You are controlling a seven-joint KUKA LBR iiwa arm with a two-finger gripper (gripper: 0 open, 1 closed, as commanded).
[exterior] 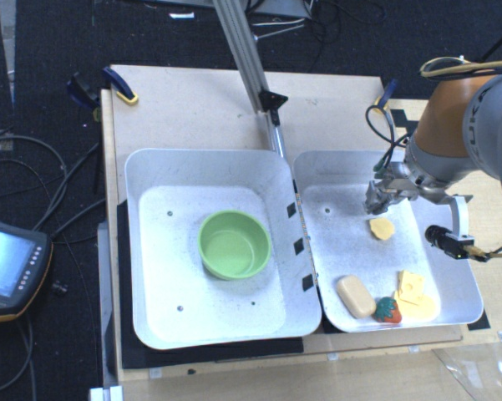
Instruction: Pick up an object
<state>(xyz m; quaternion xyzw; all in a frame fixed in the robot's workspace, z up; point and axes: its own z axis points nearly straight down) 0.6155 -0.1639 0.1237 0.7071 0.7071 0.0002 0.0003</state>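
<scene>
The arm (463, 128) is reaching in from the right over the right bin (342, 182), its orange band lying above the wrist. The gripper (379, 204) is hanging low in that bin's upper middle, just above a small yellow piece (382, 229); whether it is touching that piece cannot be told, and nothing is showing between its tips. How the gripper is standing, apart or together, cannot be told from this slant.

Other things are lying along the right bin's near side: a tan bar (356, 296), a red and green strawberry (387, 310) just beside it, and a pale yellow cheese wedge (415, 294) touching the strawberry on the right. These three are sitting well apart from the gripper.

The left bin (150, 249) is holding a green bowl (234, 244), upright, near its middle. Both bins are resting side by side on the worktop (192, 107). A handheld screen (8, 266) is glowing at the left edge, off the worktop; no writing on it, or on any object, can be read.
</scene>
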